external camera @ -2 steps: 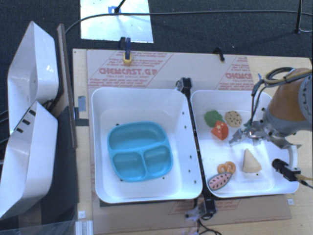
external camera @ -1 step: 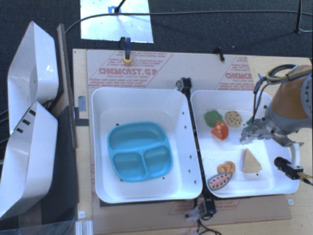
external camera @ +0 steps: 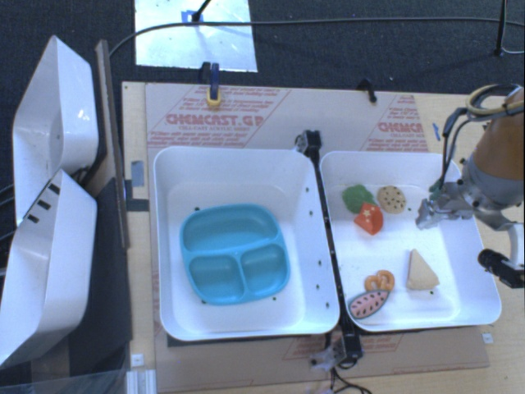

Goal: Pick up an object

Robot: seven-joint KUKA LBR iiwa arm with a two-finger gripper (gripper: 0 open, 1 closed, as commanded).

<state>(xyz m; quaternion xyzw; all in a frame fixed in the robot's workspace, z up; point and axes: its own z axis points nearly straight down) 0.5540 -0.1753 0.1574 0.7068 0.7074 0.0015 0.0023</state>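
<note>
Landmark: the right bin (external camera: 472,306), the white tray on the arm's side of the bench; every place below is given against it.
Arm: grey with an orange band, reaching in over the right bin's right rim, wrist above the upper right part of the bin.
Gripper (external camera: 428,214): low over the right bin's floor, near its right wall, in the upper half; nothing is seen between the fingers, and how far apart they stand cannot be told from this view.
Green piece (external camera: 356,196): upper left of the right bin.
Red piece (external camera: 369,218): just below the green piece, touching or nearly touching it.
Cookie (external camera: 392,199): just right of the green piece, between it and the gripper.
Wedge (external camera: 421,272): pale triangular slice, lower middle of the right bin, below the gripper and apart from it.
Pretzel (external camera: 380,281): lower left of the right bin, left of the wedge.
Watermelon slice (external camera: 367,304): just below the pretzel, near the right bin's front left corner.
Left bin (external camera: 176,302): side by side with the right bin, on its left.
Blue plate (external camera: 235,253): 3 compartments, lying flat in the left bin.
</note>
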